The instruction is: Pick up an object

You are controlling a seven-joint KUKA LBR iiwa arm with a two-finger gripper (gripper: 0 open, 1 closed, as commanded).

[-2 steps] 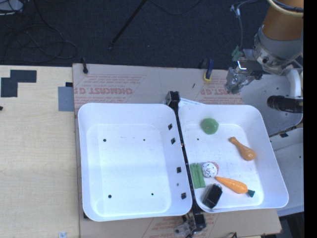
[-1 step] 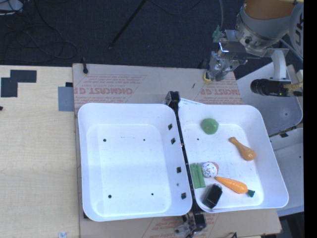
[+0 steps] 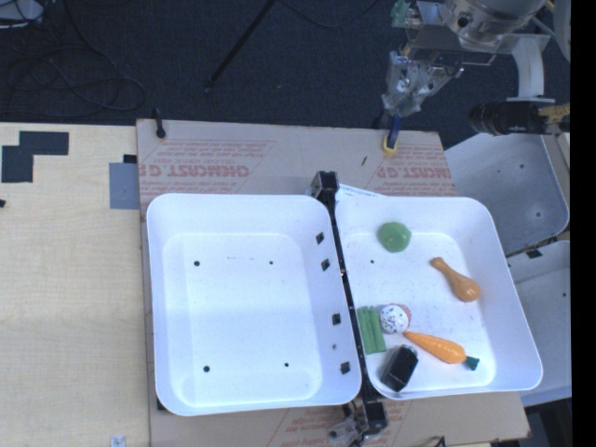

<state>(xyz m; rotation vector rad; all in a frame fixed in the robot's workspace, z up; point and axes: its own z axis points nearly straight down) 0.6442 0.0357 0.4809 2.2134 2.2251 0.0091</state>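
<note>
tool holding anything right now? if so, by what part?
Nothing is held. The tool hangs above the bench's far edge, beyond the right bin; no object sits between its fingers. Whether they are open or shut cannot be told.

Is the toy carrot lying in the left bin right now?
No, the toy carrot lies in the right bin, near its front edge beside a small black object.
</note>
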